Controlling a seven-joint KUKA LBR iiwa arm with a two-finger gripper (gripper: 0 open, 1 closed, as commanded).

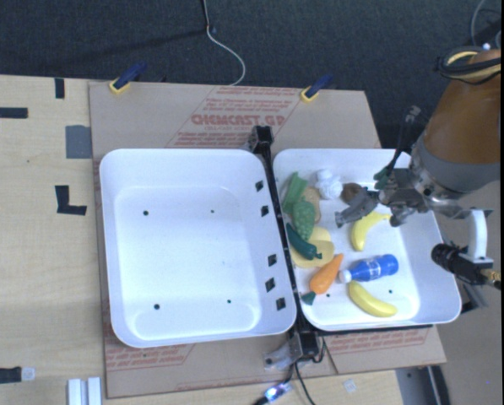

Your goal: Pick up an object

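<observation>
The right bin (429, 310) holds several toys. A yellow banana (361, 230) lies in its middle, and a second banana (371, 299) lies near the front. Between them is a blue bottle (372, 267). An orange carrot (324, 277) and green vegetables (300, 209) lie along the left wall, beside a white lump (325, 180) and a brown piece (351, 192). My gripper (371, 216) hovers over the upper end of the middle banana. It is open, one finger (349, 215) to the banana's left and the other to its right, with nothing held between them.
The left bin (116, 175) sits beside the right one, joined by a black hinge strip (273, 226). Both rest on a cardboard sheet (235, 116). The arm's orange band (463, 108) and grey wrist reach in over the right bin's far right side.
</observation>
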